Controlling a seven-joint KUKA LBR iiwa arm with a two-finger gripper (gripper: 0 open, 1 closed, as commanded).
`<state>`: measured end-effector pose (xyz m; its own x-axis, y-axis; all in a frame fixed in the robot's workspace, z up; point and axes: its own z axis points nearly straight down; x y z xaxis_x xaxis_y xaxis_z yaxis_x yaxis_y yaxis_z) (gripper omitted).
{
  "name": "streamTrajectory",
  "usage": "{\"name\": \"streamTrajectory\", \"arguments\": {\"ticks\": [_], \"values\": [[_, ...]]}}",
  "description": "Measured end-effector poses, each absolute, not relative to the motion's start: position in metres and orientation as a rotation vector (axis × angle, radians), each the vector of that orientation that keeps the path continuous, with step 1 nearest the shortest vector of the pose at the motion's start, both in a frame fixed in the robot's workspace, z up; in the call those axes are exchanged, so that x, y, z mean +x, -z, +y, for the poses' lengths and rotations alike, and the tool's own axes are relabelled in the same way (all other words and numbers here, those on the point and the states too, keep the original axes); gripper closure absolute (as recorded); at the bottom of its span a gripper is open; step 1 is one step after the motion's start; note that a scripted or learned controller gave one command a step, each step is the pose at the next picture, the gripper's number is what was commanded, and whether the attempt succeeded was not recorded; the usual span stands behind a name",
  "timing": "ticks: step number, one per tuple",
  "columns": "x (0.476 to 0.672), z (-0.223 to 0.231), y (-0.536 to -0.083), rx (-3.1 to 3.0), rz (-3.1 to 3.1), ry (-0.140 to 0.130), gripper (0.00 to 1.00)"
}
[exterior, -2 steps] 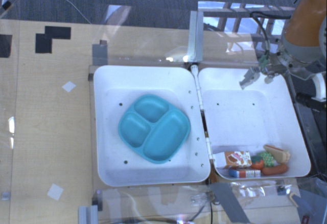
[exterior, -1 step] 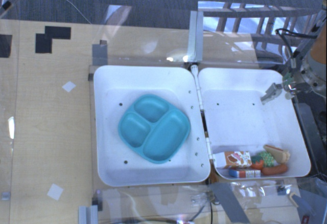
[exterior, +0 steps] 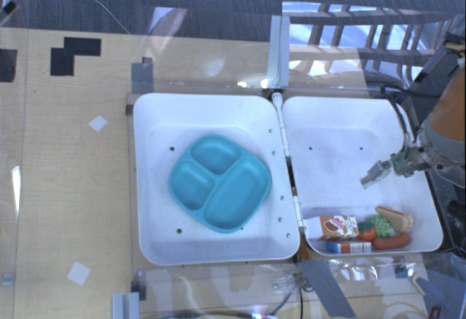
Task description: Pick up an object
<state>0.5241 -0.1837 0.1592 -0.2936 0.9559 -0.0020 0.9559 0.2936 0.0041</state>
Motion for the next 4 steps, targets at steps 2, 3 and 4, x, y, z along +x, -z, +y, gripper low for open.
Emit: {"name": "streamTrajectory", "arguments": {"ticks": [2, 3, 4], "values": [[0.488, -0.205, -0.109, 1.713, 2.629, -0.003, 0.0], [0.57, -0.205, -0.088, 1.637, 2.667, -0.006, 0.0], [0.529, -0.204, -0.156, 1.953, 2.453, -0.004, 0.0]]}}
